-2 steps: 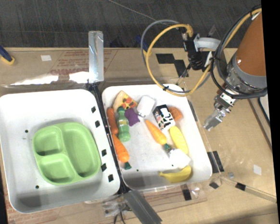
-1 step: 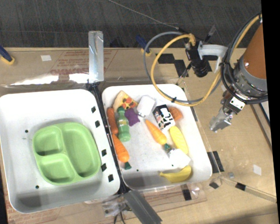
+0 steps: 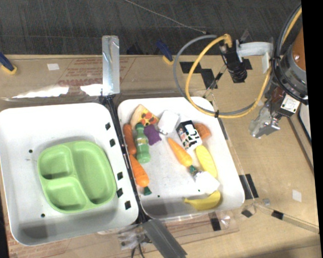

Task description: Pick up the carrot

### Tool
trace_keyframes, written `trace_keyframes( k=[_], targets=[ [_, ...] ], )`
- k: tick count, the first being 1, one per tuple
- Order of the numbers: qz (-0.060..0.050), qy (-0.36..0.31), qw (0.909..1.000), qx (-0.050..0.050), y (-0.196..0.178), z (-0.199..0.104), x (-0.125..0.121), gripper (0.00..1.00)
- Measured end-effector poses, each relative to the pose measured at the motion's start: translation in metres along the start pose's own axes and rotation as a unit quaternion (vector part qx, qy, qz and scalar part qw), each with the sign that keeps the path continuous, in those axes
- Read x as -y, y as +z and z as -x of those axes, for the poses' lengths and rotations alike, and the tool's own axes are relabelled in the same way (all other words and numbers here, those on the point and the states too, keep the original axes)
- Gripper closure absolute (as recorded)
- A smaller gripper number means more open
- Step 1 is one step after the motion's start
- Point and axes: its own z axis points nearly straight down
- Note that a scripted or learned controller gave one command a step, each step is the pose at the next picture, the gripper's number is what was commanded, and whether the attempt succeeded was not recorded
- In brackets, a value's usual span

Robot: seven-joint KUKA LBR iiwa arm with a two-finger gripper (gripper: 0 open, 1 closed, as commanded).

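Observation:
Two orange carrots with green stem ends lie in the right bin (image 3: 225, 148). One carrot (image 3: 179, 151) lies slantwise in the bin's middle, between a green bottle (image 3: 142, 145) and a yellow piece (image 3: 206, 160). The other carrot (image 3: 140, 174) lies along the bin's left wall, stem end toward the front. My gripper (image 3: 265, 125) hangs over the bare bench to the right of the right bin, apart from both carrots and with nothing seen in it.
The right bin also holds a pizza slice (image 3: 144, 117), a purple piece (image 3: 152, 133), a black-and-white carton (image 3: 188, 135), a banana (image 3: 203, 201) and white pieces. A green divided plate (image 3: 76, 176) sits in the left bin (image 3: 8, 165). Yellow and grey cables (image 3: 202, 83) loop behind the right bin.

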Motion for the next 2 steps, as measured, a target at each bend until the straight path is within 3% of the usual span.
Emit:
trace_keyframes(
  k=[1,2],
  targets=[
    [0.000,-0.125,0.9921,0.003,0.090,0.005,-0.006,1.00],
    [-0.004,-0.128,0.9917,-0.002,0.078,0.004,-0.002,1.00]
  ],
)
